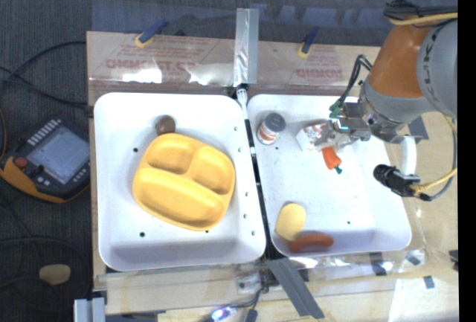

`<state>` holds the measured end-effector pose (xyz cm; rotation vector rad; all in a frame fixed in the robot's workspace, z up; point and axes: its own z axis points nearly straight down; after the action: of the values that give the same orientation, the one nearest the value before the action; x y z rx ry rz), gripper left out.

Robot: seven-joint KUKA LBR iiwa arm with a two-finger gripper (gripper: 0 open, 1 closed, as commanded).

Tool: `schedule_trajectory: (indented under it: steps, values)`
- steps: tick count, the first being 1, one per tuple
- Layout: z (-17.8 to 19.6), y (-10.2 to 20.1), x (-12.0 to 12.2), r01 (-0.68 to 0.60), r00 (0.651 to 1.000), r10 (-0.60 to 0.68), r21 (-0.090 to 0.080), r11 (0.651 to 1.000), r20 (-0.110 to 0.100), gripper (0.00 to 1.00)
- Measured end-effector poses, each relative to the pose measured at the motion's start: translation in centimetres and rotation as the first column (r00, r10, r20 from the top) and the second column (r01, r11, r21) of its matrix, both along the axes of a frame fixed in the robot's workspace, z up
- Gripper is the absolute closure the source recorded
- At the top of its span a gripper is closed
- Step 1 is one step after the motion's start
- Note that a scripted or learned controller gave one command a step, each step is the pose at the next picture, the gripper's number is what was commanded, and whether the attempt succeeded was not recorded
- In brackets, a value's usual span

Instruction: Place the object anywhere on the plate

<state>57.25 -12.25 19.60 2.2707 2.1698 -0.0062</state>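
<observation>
The arm (416, 68) is looking pretty chunky here: a fat rounded orange band is sitting above the wrist, with smooth grey casing curving off next to it. A thin black cable is looping along the orange part. Down at the wrist the hardware is getting busier, with a grey metal block, little green and white bits, and a white bracket carrying a black cylinder with a yellowish cable running off it.
</observation>
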Motion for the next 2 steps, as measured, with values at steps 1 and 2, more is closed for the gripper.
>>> schedule_trajectory:
  steps: [1,2]
  values:
    - [1.2,7.4,0.9,-0.084,0.996,0.084,0.002,0.996,0.000,1.00]
    - [-1.4,15.1,-0.8,-0.116,0.993,0.116,0.004,0.993,-0.002,1.00]
